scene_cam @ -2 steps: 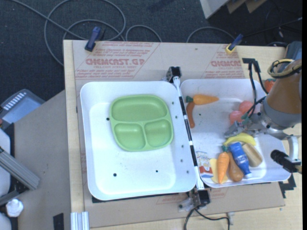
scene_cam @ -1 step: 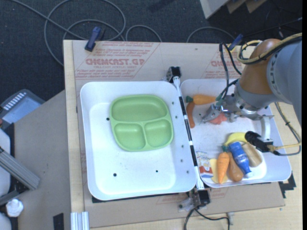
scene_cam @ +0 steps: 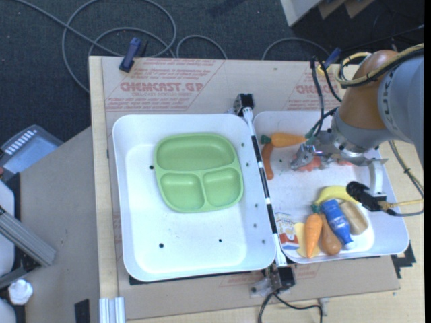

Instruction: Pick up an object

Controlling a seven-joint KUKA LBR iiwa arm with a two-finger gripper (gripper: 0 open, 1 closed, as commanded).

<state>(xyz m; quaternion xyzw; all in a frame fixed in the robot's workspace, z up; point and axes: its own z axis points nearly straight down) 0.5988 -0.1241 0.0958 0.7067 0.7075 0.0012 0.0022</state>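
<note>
Gripper point(scene_cam: 304, 159), finger state indiscernible, over carrot point(scene_cam: 285, 140) at bin's point(scene_cam: 397, 237) 11 o'clock: likely light, rigid, slippery plastic; grasp mid-body.

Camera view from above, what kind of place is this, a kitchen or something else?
Probably a robotics lab, not a kitchen: a grey arm reaches over two white bins, toy food fills one, and cables trail across the floor.

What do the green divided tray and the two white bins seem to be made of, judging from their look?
The green divided tray looks like moulded plastic with a matte finish: uniform pale green, rounded compartment edges, only soft highlights. The left white bin and the right white bin seem to be thin formed plastic, smooth and slightly glossy, with rounded corners and rolled rims. I cannot be certain from one view.
</note>
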